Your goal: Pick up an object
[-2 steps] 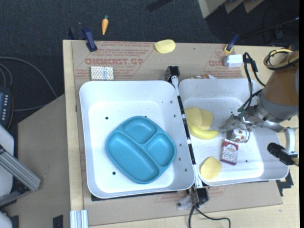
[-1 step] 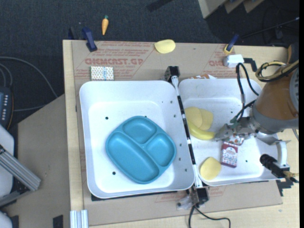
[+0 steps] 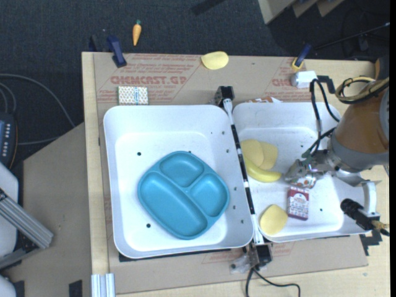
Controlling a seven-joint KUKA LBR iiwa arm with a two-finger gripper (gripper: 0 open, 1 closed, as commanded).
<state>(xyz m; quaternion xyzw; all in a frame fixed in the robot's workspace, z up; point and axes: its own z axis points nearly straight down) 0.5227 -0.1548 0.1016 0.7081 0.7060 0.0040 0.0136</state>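
In the right bin (image 3: 281,121), my gripper (image 3: 304,173) hangs low near the middle, at the end of the grey arm with the orange band (image 3: 365,125). Just below it lies a small red packet (image 3: 298,204), flat on the bin floor. Left of the gripper a yellow banana (image 3: 263,176) lies against a pale yellow slice (image 3: 260,153). A rounded yellow piece (image 3: 273,219) sits in the bin's front left corner. The gripper's tip is close above the packet's top end, and I cannot make out whether they touch.
The left bin (image 3: 124,135) holds a blue divided plate (image 3: 182,193). On the bench behind the bins lie a yellow lump (image 3: 215,60), a patterned packet (image 3: 133,94), a blue clip (image 3: 115,51) and a white block (image 3: 304,78). Black cables (image 3: 318,104) hang over the right bin's back.
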